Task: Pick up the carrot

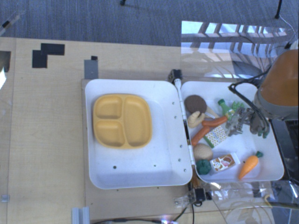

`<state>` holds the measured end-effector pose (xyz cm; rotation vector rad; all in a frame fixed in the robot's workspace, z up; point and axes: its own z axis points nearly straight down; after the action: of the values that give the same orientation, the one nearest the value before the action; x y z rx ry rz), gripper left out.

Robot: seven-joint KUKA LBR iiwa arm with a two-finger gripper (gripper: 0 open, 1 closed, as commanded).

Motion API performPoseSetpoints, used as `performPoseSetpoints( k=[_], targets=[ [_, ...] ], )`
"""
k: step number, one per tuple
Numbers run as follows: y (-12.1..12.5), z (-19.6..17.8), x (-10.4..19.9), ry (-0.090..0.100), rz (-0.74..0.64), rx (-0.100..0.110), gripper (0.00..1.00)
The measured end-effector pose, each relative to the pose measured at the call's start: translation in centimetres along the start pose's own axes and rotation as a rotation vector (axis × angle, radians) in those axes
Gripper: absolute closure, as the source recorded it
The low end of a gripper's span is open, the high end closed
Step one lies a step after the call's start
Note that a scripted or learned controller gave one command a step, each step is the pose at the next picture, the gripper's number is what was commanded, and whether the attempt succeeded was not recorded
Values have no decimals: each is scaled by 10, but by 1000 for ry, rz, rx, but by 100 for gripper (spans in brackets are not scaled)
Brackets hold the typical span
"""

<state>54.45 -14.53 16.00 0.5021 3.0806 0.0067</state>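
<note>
The carrot [248, 166] lies in the right bin [275, 174], near its front right corner, tilted, with free floor around it, so I judge it easy to reach from above; a small carton [222, 163] is just beside it on the left. The gripper [239, 123] hangs over the middle of this bin, above the other toys, apart from the carrot; whether it is wide or narrow I cannot tell. The yellow tray [122, 121] sits in the left bin [135, 174].
</note>
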Motion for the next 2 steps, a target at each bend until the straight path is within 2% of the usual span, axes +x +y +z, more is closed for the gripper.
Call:
performPoseSetpoints(
  k=[1, 2],
  targets=[
    [-5, 3, 2, 7, 7, 4, 0],
    [-32, 68, 46, 4, -436, 3, 0]
  ],
)
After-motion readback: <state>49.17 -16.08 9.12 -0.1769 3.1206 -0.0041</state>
